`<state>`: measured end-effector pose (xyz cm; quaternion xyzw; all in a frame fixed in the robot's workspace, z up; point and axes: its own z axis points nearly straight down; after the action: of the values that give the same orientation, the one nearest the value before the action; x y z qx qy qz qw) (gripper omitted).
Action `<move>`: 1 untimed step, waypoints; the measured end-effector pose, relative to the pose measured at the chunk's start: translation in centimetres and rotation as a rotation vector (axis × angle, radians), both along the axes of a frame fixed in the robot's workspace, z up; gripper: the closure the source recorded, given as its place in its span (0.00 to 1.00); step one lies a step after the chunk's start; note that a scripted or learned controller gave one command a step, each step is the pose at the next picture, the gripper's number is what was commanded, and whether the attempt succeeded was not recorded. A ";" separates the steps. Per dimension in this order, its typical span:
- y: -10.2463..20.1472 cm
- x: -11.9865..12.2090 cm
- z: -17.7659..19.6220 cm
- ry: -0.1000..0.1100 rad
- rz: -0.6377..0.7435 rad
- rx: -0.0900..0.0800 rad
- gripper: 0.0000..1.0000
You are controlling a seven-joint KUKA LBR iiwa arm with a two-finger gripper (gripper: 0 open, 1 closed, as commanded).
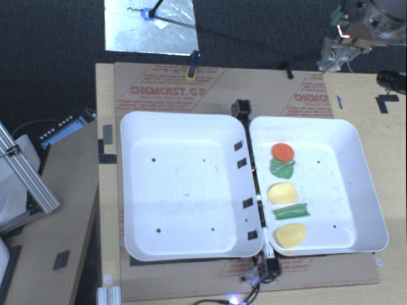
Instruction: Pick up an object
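Five small objects lie in a column along the left wall of the right-hand bin (356,170): an orange disc (283,152) nearest the far edge, a green leafy piece (282,168) touching it, a pale yellow oval (282,193), a green strip (291,211), and a yellow lump (290,235) near the front edge. Left-hand bin (140,189) adjoins it, the two joined by a dark hinge strip with black clips (242,163). Arm's gripper (337,53) hangs beyond the bench's far right corner, well apart from the objects; whether its fingers are open or closed cannot be told, and nothing is seen in them. Both bins rest on a cardboard sheet (165,88) printed in red. Behind it, a silvery foil square (149,18) lies on dark carpet. Aluminium framing (25,176) stands at the left edge.
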<state>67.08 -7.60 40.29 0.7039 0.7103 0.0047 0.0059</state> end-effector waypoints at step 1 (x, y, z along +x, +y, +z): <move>-1.3 -0.2 11.7 -0.002 -0.003 -0.001 1.00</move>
<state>66.84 -8.87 51.99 0.7050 0.7091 0.0050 0.0073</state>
